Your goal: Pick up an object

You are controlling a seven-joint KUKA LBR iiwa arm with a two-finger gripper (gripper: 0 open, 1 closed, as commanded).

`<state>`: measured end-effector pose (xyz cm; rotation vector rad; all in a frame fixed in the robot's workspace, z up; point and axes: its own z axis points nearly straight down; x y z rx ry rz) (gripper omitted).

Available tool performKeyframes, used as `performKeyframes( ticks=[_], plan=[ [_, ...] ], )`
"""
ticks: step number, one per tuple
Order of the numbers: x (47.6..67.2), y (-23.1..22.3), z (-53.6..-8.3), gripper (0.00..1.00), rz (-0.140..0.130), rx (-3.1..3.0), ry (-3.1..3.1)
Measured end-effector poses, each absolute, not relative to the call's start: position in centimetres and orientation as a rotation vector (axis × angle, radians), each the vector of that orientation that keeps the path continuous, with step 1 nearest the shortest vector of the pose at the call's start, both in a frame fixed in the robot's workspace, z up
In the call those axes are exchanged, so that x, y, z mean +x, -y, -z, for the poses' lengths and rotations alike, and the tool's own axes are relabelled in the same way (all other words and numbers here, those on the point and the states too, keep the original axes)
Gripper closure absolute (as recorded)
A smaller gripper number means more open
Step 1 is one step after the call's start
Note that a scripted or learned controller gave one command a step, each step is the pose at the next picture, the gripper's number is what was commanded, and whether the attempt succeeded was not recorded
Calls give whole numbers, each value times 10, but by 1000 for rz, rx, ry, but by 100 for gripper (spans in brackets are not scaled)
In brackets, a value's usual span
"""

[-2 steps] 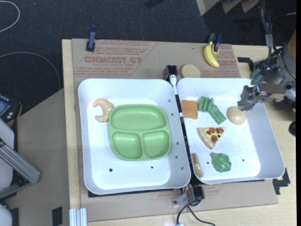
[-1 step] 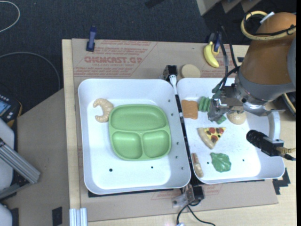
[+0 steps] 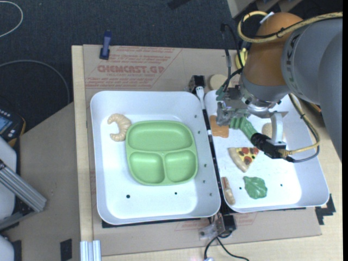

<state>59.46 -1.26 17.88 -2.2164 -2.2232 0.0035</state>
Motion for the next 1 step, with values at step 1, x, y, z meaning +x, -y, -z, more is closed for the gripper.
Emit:
performKeyframes(
  ticks=[1],
  plan=[
    [560, 5, -326, 100, 20, -2227, 2232]
  ],
)
